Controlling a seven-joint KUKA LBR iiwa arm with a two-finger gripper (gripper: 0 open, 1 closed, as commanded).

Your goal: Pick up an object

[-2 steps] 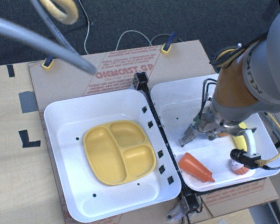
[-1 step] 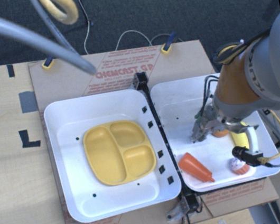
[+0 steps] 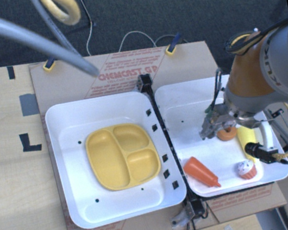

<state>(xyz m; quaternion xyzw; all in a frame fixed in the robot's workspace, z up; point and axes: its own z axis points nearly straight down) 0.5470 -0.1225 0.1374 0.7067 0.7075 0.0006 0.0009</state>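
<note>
Three small things are lying in the right bin (image 3: 185, 99). The tool (image 3: 212, 127) is hovering just left of the orange ball (image 3: 226, 134); how it is set, I cannot tell. That ball is looking light, smooth, likely rolling, so pinching across its middle is seeming safest.

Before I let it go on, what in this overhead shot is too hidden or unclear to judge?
- Hand, camera view: the wrist covers it from above, so its fingers' state cannot be read.
- Small orange object: half under the hand; contact or grasp unclear.
- Yellow object: partly behind the arm's fittings, shape uncertain.
- Small white and orange item: too small to identify.
- Arm: cut off by the right edge.
</note>
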